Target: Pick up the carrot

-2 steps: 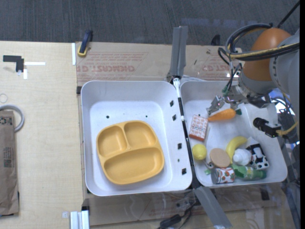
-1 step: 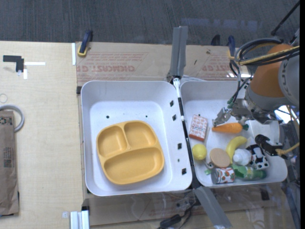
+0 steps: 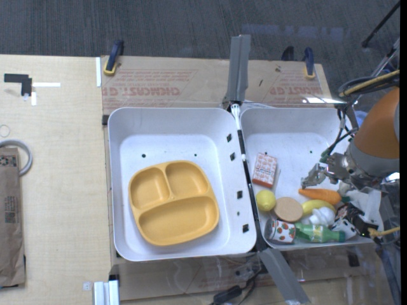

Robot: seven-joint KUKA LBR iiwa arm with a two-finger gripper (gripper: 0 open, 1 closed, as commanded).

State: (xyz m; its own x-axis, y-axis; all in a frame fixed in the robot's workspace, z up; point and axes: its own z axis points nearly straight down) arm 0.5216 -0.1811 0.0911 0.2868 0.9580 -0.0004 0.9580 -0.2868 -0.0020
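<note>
The carrot [image 3: 320,195] lies crosswise in the right bin [image 3: 286,129], tapering rightward, hemmed by banana [image 3: 316,206], cookie [image 3: 288,209] and green bottle [image 3: 321,234]; whether the jaws are open cannot be told.

A yellow divided plate [image 3: 174,201] lies in the left bin [image 3: 121,170].

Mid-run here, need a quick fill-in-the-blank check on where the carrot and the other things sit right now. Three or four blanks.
1. The yellow divided plate lies in the ___ bin.
2. The carrot lies in the right bin, just below the ___.
3. The yellow lemon sits directly below the ___ carton.
4. The green bottle lies on its ___ near the bin's front edge.

Missing words: left; gripper; orange; side
</note>
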